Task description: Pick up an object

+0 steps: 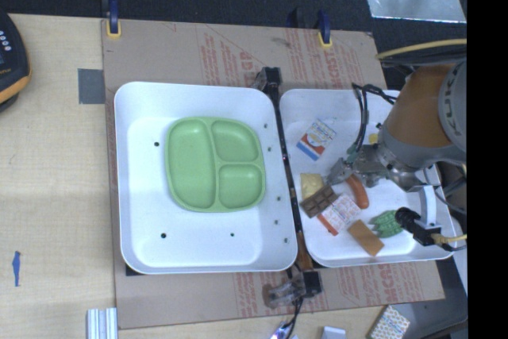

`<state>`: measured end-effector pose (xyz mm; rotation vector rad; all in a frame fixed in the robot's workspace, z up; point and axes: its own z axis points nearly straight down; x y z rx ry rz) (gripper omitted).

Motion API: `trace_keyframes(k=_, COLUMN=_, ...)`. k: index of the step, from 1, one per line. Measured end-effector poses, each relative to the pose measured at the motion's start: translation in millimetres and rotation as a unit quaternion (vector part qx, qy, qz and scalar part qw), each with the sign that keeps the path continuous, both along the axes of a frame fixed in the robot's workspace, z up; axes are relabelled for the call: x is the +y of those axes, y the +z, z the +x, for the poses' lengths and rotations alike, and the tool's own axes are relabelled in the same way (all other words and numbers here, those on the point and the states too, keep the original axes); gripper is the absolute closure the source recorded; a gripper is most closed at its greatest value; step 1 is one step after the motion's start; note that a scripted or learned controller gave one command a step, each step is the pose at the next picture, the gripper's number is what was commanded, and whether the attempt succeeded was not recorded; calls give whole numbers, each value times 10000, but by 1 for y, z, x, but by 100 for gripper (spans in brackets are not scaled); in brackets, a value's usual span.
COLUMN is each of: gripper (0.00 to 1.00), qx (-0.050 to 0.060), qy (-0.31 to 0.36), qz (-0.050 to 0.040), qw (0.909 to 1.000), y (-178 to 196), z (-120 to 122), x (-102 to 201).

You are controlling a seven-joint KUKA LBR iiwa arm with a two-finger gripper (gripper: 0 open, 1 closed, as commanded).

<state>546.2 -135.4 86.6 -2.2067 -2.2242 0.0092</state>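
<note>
My gripper [347,170] is low in the right bin [295,117], near its middle, at the end of the grey arm with the orange band [421,109]. An orange sausage-shaped piece [359,193] lies just below and right of it; whether they touch is unclear. Close by to the lower left are a tan block [311,184], a dark brown bar [317,203] and a white-and-red packet [342,211]. A blue, white and red packet [317,139] lies further up the bin.
A brown block [366,237] and a green leafy toy [386,223] sit near the right bin's front edge, next to a small orange piece [327,224]. The left bin [139,250] holds a green divided plate [215,163]. Black cables [363,111] hang beside the wrist.
</note>
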Motion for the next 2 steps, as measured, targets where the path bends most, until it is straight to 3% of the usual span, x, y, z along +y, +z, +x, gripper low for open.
trace_keyframes(k=1, gripper=100, qx=-22, qy=-6, qz=-14, qw=10000, y=15, z=1, x=-2)
trace_keyframes(k=2, gripper=100, qx=-76, qy=28, qz=8, qw=10000, y=111, z=-2, x=88)
